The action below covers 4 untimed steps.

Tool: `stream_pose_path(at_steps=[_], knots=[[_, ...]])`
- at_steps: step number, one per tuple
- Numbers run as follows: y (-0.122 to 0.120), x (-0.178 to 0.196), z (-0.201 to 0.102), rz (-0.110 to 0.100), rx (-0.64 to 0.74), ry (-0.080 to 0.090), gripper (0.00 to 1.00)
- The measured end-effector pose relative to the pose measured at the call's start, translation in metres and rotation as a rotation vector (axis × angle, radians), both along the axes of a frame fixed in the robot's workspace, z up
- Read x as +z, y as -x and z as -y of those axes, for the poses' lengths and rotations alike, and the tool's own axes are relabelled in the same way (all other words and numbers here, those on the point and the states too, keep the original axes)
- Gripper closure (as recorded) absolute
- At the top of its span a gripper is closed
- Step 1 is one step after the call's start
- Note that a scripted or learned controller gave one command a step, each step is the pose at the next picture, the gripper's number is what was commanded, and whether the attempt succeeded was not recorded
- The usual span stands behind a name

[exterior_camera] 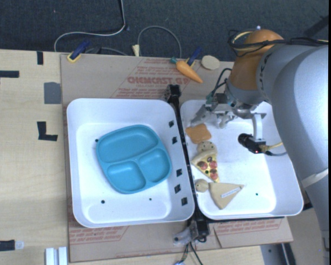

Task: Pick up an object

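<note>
The gripper (212, 114) hangs low over the right bin (265, 200), how far open I cannot tell. The cracker (198, 133) lies just at its seven o'clock, flat against the bin floor. It might skid away if the gripper closes off-centre.

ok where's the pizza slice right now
The pizza slice lies in the right bin, near its left wall, just below the brown cracker and above the tan wedge.
</note>
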<state>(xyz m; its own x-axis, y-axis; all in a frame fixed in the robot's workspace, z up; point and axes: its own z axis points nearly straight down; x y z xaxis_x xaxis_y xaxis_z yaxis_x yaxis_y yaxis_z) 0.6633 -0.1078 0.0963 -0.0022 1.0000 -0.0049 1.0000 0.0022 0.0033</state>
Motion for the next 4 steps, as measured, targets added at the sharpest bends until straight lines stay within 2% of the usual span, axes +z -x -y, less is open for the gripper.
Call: stream_pose_path(at_steps=[1,2,3,4], knots=[[0.011,-0.011,-0.013,-0.001,-0.001,-0.001,0.0],[0.005,-0.0106,-0.013,-0.003,-0.001,-0.004,0.0],[0.0123,-0.01,-0.0063,0.001,0.0,-0.004,0.0],[0.0128,-0.0102,-0.013,0.0,-0.001,-0.002,0.0]])
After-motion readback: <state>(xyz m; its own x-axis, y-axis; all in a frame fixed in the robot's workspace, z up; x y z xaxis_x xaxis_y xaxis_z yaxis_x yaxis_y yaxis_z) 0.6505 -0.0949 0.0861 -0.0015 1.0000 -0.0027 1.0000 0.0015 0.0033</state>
